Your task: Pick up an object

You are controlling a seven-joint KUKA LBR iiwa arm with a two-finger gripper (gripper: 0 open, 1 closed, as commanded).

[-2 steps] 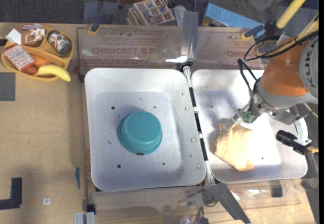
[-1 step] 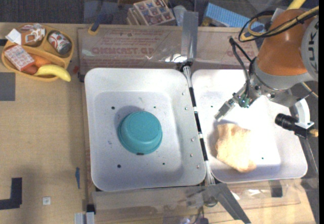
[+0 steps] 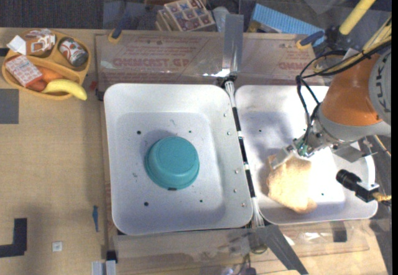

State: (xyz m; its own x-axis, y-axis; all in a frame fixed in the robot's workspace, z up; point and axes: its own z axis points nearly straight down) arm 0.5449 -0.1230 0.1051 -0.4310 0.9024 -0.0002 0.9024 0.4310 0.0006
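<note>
Arm [image 3: 351, 109]: grey with an orange band above the wrist, reaching in from the right over the right bin, wrist angled down and to the left.
Tool [image 3: 303, 148]: low in the right bin, at the far right edge of the tan object; touching it or just above it, cannot tell which.
Tool state: cannot tell whether open or closed, the tip being too small and blurred.
Task's thing: tan object [image 3: 291, 185], flat and rounded like a slice of bread, lying in the near half of the right bin, close to the near wall.
Writing on the arm: large dark letters at the right edge, cut by the frame, "UK" readable.
Writing behind the bins: red print on the clear sheet [image 3: 161, 59] along the far side, reversed and too faint to read.
Right bin [image 3: 261, 112]: white, shallow, holding the tan object.
Left bin [image 3: 124, 112]: white, shallow, just beside the right bin, holding a teal bowl.
Teal bowl [image 3: 173, 162]: round, seemingly base up, near the middle of the left bin, well apart from its walls.
Yellow tray [image 3: 88, 59]: on the desk at the far left, holding a banana [image 3: 65, 88], two round tins [image 3: 73, 51] and a red-and-white box [image 3: 22, 69]; labels too small to read.
Desk [image 3: 50, 162]: pale wood, carrying both bins and the tray.
</note>
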